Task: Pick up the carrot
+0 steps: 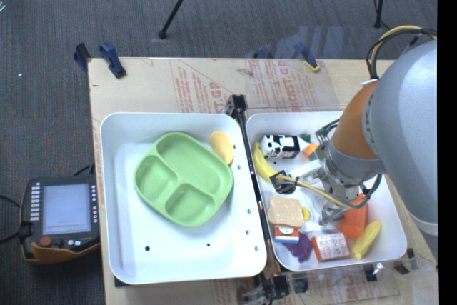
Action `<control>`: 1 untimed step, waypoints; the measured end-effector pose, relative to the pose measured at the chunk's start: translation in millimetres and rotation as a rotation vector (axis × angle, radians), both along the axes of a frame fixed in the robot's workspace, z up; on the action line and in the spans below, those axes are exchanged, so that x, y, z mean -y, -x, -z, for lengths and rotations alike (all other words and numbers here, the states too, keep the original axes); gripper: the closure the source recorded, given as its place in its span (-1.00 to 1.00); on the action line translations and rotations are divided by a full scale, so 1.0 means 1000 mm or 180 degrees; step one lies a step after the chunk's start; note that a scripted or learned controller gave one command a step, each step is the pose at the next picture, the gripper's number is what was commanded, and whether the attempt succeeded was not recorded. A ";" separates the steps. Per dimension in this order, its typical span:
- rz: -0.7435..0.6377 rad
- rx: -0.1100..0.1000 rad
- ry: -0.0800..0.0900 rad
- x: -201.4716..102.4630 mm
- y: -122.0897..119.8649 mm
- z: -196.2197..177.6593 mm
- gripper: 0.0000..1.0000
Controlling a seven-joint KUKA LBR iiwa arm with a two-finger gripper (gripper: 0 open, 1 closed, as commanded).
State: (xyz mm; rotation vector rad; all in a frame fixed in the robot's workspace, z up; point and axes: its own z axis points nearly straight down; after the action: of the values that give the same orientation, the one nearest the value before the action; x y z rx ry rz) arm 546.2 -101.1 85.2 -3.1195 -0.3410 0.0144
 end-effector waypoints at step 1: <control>0.0057 0.0020 0.0000 0.045 -0.026 -0.024 -1.00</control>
State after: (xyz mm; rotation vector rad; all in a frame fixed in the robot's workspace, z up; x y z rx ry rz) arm 572.2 -146.5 109.3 -3.1232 -0.3131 0.0046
